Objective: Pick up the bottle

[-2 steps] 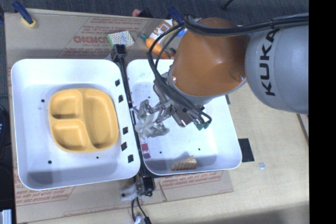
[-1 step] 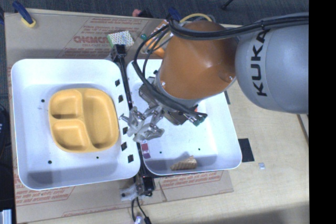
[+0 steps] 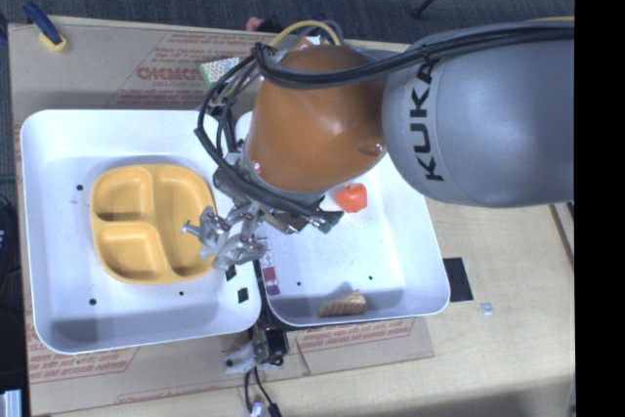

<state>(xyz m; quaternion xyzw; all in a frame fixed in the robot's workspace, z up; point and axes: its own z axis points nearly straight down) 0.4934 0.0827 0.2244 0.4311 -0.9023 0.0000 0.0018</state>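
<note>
Peeking out from under the arm's orange band, an orange-capped piece (image 3: pixel 353 198), likely the bottle, lies just behind the gripper (image 3: pixel 227 241) in the right bin (image 3: pixel 415 254). Nothing sits between the metal fingers, which look slightly parted; the pick seems undone. Ahead of the gripper rests a yellow divided tray (image 3: pixel 146 220) in the left bin (image 3: pixel 49 210), on a cardboard-covered bench (image 3: pixel 146 54).

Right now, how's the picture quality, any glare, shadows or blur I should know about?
In the camera view, light is even; the orange band carries a small glare spot; soft shadows fall in the left bin corners; the gripper looks slightly soft; the arm hides much of the right bin.
</note>
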